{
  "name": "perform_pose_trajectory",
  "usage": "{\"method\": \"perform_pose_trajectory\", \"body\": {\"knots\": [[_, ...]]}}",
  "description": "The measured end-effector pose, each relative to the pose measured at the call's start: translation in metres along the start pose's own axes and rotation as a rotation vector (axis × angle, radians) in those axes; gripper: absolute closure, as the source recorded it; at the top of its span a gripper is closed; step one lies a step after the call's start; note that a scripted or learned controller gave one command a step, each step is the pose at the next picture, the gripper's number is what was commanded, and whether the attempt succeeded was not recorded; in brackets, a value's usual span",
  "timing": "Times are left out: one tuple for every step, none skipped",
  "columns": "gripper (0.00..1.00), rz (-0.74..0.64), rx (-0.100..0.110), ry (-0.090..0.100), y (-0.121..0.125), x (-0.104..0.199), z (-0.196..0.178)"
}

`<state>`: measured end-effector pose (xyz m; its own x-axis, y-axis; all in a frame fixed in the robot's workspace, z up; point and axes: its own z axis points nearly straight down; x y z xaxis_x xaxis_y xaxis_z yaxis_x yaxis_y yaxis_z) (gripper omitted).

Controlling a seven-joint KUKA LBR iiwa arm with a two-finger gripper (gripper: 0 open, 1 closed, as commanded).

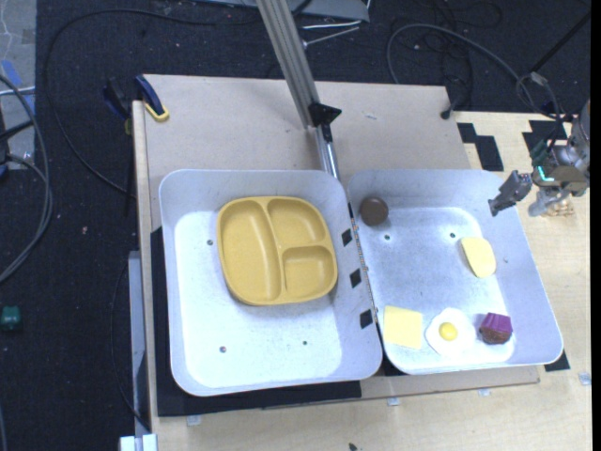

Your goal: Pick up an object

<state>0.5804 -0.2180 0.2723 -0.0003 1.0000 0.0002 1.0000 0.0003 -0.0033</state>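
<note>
Rightward, gripper (pixel 549 194) (spread unclear) just beside the right bin's (pixel 423 247) rim, near a pale yellow oval piece (pixel 479 256).

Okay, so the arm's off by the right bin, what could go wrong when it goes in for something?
The yellow slice, fried egg and purple piece lie close together by the front wall of the right bin; reaching for one may nudge another or strike the wall. The slice and egg look flat, so the tool may slide over them. The tool sits beyond the bin's right rim and could clip it coming in.
</note>
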Motion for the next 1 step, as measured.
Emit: {"method": "perform_pose_trajectory", "body": {"knots": [[0.0, -0.001, -0.003, -0.001, 0.0009, 0.0, -0.0017]]}}
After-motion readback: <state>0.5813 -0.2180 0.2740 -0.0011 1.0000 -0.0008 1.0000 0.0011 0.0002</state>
